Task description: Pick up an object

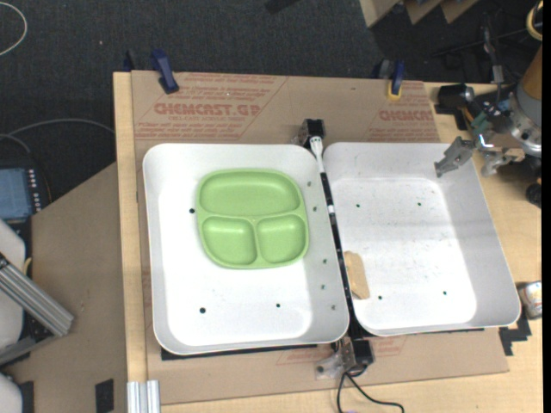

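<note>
A light green divided plate [252, 218] with three compartments lies flat in the left white bin [172, 299], toward its back. My gripper [471, 160] hangs over the back right corner of the right white bin [413, 231], far from the plate. Its two grey fingers [449, 157] stand apart with nothing between them.
Both bins rest on a cardboard sheet [215, 101] clamped at the back. A small tan tab [355, 275] sits on the left rim of the right bin. Cables and a black connector [313, 131] lie along the seam between the bins.
</note>
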Robot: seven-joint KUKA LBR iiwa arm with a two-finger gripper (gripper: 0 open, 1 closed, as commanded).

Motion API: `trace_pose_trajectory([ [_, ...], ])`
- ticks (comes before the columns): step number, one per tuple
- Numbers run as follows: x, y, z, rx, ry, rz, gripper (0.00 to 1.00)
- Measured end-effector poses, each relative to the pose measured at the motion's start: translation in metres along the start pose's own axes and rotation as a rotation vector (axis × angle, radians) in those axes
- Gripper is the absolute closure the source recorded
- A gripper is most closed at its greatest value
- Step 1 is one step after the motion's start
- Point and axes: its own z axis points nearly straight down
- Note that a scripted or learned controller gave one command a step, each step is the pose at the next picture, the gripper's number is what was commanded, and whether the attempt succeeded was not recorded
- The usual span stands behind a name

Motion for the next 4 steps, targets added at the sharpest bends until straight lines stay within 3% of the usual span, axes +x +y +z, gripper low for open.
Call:
trace_pose_trajectory([
  [1,-0.011,-0.013,-0.248,-0.021,-0.009,-0.001,0.00],
  [2,-0.011,-0.096,-0.336,-0.013,-0.005,0.004,0.00],
  [3,0.047,-0.141,-0.298,0.003,0.003,-0.004,0.00],
  [4,0.044,-0.139,-0.311,-0.005,-0.003,-0.001,1.00],
])
